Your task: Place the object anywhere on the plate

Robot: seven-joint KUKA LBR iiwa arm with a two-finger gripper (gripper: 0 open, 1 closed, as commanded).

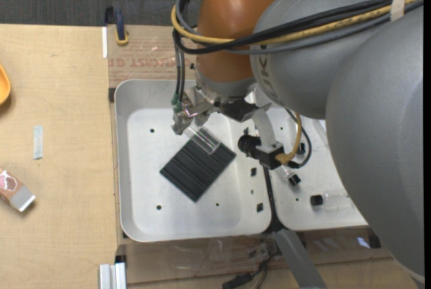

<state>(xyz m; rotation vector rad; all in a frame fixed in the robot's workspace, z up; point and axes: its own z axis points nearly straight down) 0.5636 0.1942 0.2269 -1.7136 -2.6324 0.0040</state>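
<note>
A dark ribbed square plate [196, 172] lies tilted like a diamond on the floor of the left white bin [135, 146]. A small clear block [207, 140] rests at the plate's upper corner, touching or overlapping its edge. My gripper [190, 115] hangs just above and to the left of that clear block, under the orange band of the arm. The arm's bulk hides the gripper's far side.
The right bin [323, 217] holds a few small black pieces [315, 200] and a clear bit [335, 198]. On the wooden bench to the left lie a grey strip [38, 143], a red-and-white packet [15, 190] and an orange item [3, 85].
</note>
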